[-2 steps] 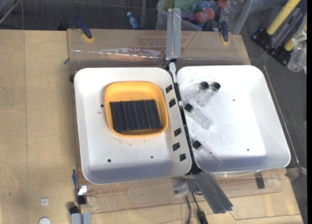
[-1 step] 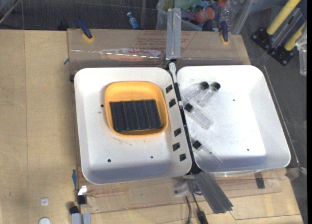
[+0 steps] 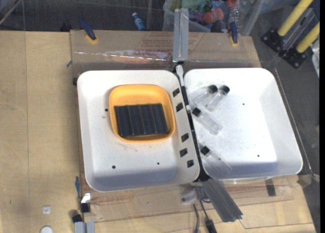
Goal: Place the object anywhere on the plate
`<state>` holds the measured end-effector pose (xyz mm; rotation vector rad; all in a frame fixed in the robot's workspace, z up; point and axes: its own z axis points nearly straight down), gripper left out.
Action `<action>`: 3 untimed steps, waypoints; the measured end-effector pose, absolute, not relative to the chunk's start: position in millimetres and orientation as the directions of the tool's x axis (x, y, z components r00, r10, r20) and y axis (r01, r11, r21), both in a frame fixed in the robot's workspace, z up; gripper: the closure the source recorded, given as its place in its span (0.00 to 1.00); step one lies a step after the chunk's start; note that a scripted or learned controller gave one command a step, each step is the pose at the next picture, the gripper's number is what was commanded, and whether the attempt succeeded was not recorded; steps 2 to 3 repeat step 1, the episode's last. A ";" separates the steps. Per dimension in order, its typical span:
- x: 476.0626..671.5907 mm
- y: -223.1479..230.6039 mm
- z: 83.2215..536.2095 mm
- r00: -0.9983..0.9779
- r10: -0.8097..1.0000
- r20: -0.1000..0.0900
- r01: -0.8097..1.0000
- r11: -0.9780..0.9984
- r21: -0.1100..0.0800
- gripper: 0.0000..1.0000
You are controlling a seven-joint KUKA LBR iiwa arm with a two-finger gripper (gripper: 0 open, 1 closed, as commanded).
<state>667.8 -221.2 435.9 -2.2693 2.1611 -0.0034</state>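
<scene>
In the left white bin [image 3: 96, 171] we find a dark ribbed rectangular object [image 3: 140, 120] already on the orange plate [image 3: 118, 95].

Even overhead light, mild glare on the white bins [image 3: 254, 79], slightly soft focus throughout

On the rig's fixed hardware, you will find two white bins [image 3: 96, 140] with rounded corners, joined at a seam that carries a row of small black tabs [image 3: 183, 123]. A flat grey metal bar [image 3: 180, 34] stands at the far end of the seam and a second grey bar [image 3: 223, 204] at the near end. Dark cables [image 3: 198, 221] run beside the near bar, and blue clamps [image 3: 90, 35] grip the far edge of the bench.
</scene>
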 end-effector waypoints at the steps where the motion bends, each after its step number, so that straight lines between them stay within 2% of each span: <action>1: 667.9 -217.7 435.7 0.360 -0.933 -0.002 -0.933 -0.360 -0.008 1.00; 3: 667.9 -217.7 435.7 0.360 -0.933 -0.002 -0.933 -0.360 -0.008 1.00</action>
